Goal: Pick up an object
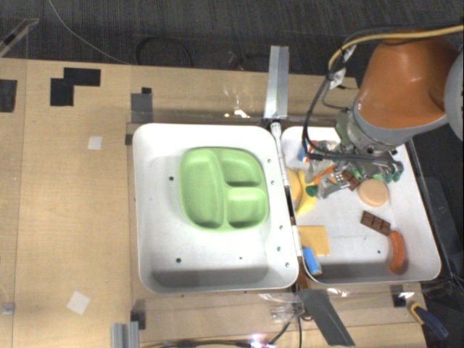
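2 bins [152, 267] sit side by side mid-frame: the left holds a green tray [221, 187], the right holds the small items. The arm [402, 82] hangs over the upper part of the right bin, and its gripper [346, 176] sits low among the clutter there. Whether it is spread or pinching anything I cannot tell; nothing is plainly caught in it.

Nearest to it is a tan disc [373, 192], just right of the gripper tip, and a yellow piece [303, 194] lies just left, by the bin's dividing wall. A brown bar [375, 222] and a sausage [396, 252] lie lower right, well apart from the gripper; a yellow square [314, 239] and blue piece [311, 259] lie lower left.

To do this step well, I would centre on 1 item only, probably the disc, come straight down, and close before lifting, so neighbours are not dragged along.
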You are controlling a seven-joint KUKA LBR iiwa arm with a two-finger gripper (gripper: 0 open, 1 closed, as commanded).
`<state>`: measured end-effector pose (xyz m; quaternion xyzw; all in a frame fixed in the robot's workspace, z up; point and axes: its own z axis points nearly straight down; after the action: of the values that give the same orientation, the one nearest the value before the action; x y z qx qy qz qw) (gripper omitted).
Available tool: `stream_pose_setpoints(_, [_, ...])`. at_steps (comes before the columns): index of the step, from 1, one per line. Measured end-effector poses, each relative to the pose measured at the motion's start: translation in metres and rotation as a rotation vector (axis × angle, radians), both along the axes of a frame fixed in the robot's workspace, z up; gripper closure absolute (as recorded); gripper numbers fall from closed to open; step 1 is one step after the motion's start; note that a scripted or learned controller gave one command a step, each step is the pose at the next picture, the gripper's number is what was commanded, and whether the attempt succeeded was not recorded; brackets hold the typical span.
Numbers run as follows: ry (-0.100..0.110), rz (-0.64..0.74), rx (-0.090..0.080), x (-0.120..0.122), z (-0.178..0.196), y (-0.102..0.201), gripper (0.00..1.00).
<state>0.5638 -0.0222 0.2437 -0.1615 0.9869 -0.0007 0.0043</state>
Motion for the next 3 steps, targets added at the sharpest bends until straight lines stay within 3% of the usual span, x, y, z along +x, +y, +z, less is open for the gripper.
stream_pose_setpoints(1, [0.005, -0.084, 0.006, 0.022, -0.060, 0.107, 1.00])
stream_pose_setpoints(2, [-0.006, -0.102, 0.002, 0.050, -0.012, 0.055, 1.00])
stream_pose_setpoints(3, [-0.005, 0.068, 0.000, 0.107, 0.014, 0.016, 1.00])
